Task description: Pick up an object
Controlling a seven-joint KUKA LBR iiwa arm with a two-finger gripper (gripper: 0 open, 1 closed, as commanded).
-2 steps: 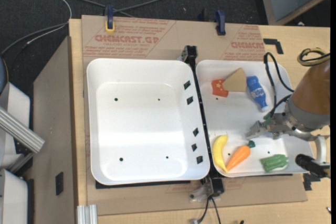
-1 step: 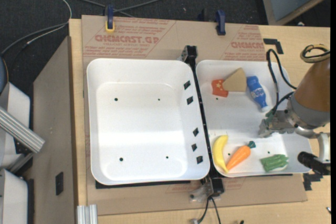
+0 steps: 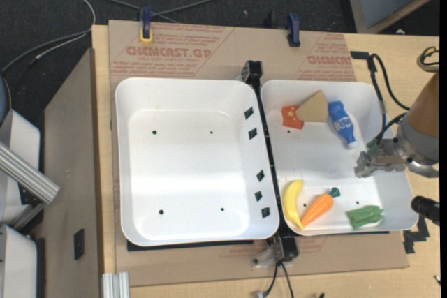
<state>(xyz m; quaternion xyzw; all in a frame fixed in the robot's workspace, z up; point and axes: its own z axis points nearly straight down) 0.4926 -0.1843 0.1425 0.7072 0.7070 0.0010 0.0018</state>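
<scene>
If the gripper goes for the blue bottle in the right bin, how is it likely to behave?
The blue bottle lies on its side, so its rounded body would probably roll if nudged from the side. It looks like a small plastic toy, likely light and stiff. Its smooth surface may slip between the fingers. The tan wedge next to it could block movement that way.

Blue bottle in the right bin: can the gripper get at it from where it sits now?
Probably yes. The blue bottle lies apart from the tan wedge, and the bin floor between it and the gripper is bare.
</scene>
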